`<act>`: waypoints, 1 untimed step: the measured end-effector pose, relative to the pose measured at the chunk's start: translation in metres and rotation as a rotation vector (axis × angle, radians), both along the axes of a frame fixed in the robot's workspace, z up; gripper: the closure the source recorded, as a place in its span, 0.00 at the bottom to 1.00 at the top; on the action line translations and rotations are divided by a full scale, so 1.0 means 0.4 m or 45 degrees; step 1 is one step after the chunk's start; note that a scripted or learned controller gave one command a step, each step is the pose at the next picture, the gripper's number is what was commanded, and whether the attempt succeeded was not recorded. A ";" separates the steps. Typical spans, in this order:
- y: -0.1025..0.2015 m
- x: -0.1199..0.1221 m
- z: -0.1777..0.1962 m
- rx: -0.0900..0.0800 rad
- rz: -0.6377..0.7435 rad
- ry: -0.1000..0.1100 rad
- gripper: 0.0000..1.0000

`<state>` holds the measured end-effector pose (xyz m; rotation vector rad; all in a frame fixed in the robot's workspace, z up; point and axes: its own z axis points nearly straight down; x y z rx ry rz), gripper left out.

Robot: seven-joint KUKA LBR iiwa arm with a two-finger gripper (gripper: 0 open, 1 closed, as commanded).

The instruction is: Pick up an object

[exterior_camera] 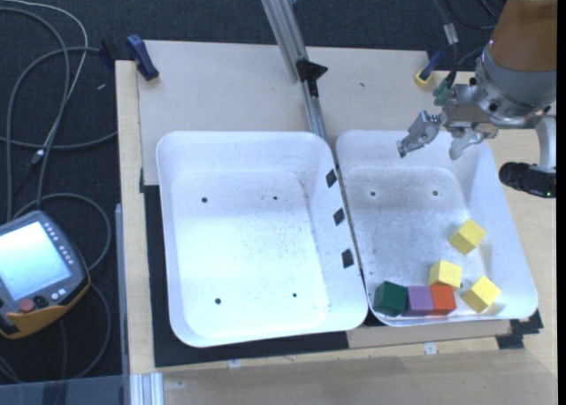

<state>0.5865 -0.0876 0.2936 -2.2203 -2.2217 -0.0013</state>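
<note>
Camera view: the hand (435, 138) hangs spread and holding nothing over the right bin's (504, 191) far edge. The blocks sit at its near end; the lone yellow block (467, 236) looks easiest, so descend straight, fingers straddling it.

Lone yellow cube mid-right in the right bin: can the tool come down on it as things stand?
Probably yes. The small yellow cube sits apart from the other blocks, with bare floor around it, and the tool hangs open over the right white bin, nothing between them.

Bins (177, 164) white glossy plastic, dark-speckled; bench (221, 85) matt pale board; pincer (436, 138) bare grey metal.
</note>
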 end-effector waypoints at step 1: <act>-0.137 -0.075 -0.262 0.000 -0.006 0.012 0.00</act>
